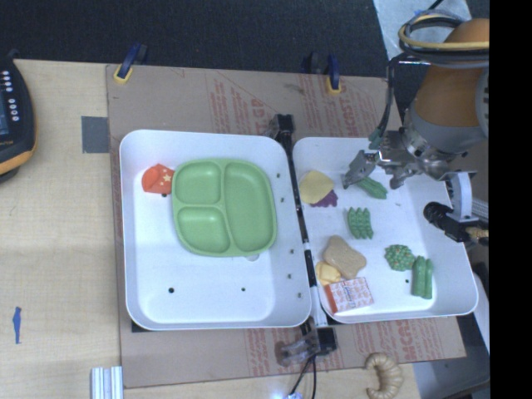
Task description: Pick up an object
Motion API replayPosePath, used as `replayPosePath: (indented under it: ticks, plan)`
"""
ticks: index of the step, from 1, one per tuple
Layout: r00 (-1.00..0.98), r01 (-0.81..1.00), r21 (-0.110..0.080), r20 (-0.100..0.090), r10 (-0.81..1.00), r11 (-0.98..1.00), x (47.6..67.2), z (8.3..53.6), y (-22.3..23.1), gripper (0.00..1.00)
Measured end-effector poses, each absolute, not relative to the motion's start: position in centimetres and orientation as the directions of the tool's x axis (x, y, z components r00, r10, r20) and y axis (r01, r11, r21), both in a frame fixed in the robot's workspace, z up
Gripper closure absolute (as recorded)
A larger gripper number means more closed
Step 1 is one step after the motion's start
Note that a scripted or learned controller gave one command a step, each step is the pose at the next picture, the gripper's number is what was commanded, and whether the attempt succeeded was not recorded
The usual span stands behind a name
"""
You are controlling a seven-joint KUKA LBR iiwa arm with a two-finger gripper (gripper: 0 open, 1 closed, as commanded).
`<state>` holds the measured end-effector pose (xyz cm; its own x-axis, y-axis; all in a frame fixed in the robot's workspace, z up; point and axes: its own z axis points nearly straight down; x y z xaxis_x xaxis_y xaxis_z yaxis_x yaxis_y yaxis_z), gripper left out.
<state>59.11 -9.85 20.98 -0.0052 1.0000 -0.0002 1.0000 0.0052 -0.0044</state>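
My gripper (378, 173) hangs over the far part of the right bin (453, 306), its two fingers spread apart. A small green pod (373, 188) lies just under and between the fingertips, on the bin floor. I cannot tell whether the fingers touch it. Elsewhere in this bin are a yellow and purple piece (316, 188), a ridged green piece (359, 222), a tan bread-like piece (344, 256), a red and white packet (347, 293), a green broccoli (399, 257) and a green bean pod (422, 277).
The left bin (208, 306) holds a green divided plate (224, 206) and a small red item (157, 179) at its far left corner. A tan curled toy (384, 375) lies on the bench in front of the bins. A black and orange pendant (12, 123) sits at the left edge.
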Motion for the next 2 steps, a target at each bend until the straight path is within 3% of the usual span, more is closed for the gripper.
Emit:
replayPosePath:
  ticks: [1, 2]
  plan:
    - [-0.002, 1.000, -0.014, -0.001, 1.000, 0.002, 59.6, 8.4, -13.6, 0.00]
    - [0.000, 1.000, -0.024, 0.002, 1.000, 0.000, 65.3, 9.0, -12.2, 0.00]
